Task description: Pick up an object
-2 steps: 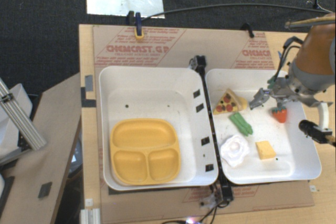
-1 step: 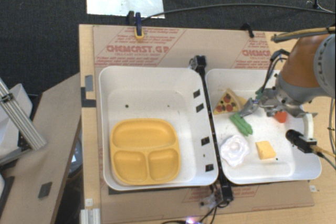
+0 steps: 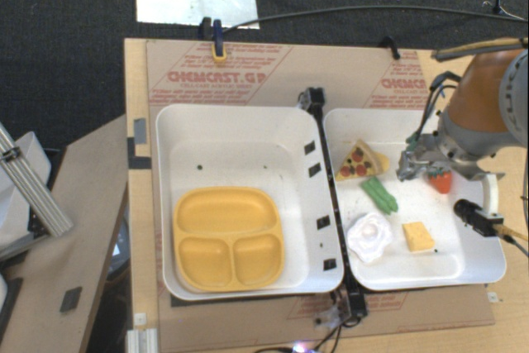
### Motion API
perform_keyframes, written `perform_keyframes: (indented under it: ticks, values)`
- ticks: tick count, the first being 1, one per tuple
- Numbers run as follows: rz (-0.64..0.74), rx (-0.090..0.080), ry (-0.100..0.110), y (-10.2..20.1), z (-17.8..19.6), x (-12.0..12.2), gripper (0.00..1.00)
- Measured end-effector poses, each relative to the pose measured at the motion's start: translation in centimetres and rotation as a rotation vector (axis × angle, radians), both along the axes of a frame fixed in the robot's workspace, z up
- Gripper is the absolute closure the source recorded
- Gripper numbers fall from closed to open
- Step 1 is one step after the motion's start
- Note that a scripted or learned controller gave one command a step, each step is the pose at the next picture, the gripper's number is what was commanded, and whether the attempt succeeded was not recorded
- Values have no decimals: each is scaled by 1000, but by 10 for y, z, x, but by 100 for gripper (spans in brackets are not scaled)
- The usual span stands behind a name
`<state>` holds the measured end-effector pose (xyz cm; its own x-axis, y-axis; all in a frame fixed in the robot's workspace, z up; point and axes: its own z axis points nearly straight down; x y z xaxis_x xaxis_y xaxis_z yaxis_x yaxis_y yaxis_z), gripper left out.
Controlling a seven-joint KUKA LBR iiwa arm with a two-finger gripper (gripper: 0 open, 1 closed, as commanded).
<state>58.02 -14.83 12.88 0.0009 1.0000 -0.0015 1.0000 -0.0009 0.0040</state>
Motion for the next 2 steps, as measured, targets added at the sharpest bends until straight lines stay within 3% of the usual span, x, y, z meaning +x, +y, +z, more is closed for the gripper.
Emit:
perform_keyframes:
  ticks: [1, 2]
  values:
    - [5, 0, -3, -1, 65, 3, 100]
    - [6, 0, -1, -1, 95, 4, 100]
